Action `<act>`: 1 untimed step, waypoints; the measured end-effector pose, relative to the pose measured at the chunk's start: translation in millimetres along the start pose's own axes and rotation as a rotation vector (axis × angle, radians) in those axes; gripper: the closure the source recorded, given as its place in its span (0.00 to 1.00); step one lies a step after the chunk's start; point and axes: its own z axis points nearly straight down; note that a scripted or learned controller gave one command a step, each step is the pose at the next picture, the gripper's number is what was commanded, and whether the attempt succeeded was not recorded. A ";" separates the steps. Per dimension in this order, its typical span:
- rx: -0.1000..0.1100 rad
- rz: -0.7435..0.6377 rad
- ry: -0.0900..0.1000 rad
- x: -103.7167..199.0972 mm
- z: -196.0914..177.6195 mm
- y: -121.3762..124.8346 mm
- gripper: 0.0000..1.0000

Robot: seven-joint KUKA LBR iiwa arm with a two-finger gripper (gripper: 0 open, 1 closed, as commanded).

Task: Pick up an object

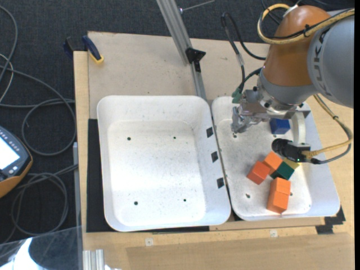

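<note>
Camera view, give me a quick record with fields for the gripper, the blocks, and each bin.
gripper: low over the right bin's upper left, nothing seen between its fingers
right bin: holds orange blocks, a dark green block and a blue block
left bin: white, speckled, beside the right bin
arm: reaches in from the right

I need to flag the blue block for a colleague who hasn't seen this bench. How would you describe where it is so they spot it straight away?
Look in the right bin, the one the arm reaches over. Just right of the gripper, near the bin's far right side, sits the blue block, partly covered by the arm. It is the one blue piece; the orange blocks lie nearer the front edge.
</note>
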 end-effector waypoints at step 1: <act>-0.003 -0.001 0.000 49.5 -11.7 -9.6 1.00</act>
